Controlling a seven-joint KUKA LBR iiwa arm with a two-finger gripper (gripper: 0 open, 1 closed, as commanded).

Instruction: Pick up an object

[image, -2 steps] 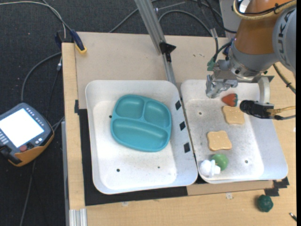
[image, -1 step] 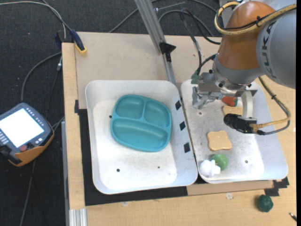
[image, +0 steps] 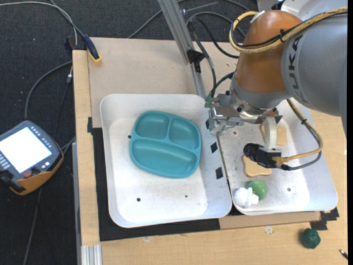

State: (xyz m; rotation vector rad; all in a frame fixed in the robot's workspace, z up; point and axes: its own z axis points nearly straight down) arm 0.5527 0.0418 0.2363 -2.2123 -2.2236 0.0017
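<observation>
Gripper: the gripper (image: 227, 116) hangs below the orange-banded wrist, over the far-left corner of the right bin (image: 325, 195), close to the wall shared with the left bin (image: 165, 206).
Jaw state: cannot tell; the wrist blocks the view from above.
Held item: nothing is seen in the gripper.
Likely target: a tan bread-like slice (image: 257, 169) lying flat on the right bin's floor, roughly mid-bin.
Direction from gripper: the slice lies toward the bin's near edge and slightly to the view's right, near but apart.
Long axis of slice: its visible part runs left to right in the view. Its far edge is hidden, so the true axis and facing are uncertain.
Neighbours: a green-and-white toy (image: 252, 192) sits just beside the slice's near side. A second tan slice (image: 281, 135) lies farther right.
Left bin: a teal divided plate (image: 165, 144), well apart from the gripper.
Next move, as a judgement: shift toward the near edge and descend squarely over the slice, clear of the green-and-white toy.
</observation>
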